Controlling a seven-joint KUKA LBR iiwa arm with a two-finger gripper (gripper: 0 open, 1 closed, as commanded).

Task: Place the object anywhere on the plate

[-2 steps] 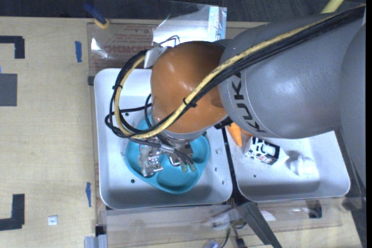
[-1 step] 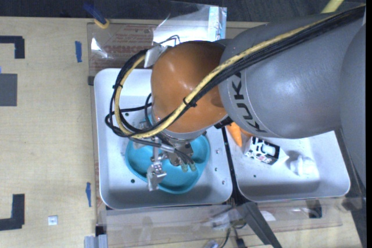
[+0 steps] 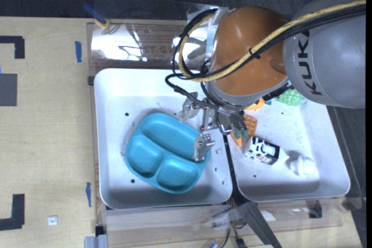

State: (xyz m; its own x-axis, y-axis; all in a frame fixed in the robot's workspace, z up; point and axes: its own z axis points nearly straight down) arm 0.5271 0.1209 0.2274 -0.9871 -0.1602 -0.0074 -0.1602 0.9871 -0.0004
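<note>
A blue divided plate (image 3: 161,152) lies in the left white bin (image 3: 113,125), tilted a little toward the lower right. The grey arm with its orange band reaches in from the right and hides the middle of the bench. Its gripper (image 3: 204,142) hangs at the plate's right rim, close to the wall between the two bins. An orange object (image 3: 248,123) peeks out just right of the gripper, partly hidden by the wrist. Whether it is held cannot be told from this view.
The right bin (image 3: 325,183) holds a black and white item (image 3: 263,151), a white crumpled item (image 3: 301,164) and a green item (image 3: 289,98). Yellow and black cables loop over the wrist. A clear plastic sheet (image 3: 133,43) lies behind the left bin.
</note>
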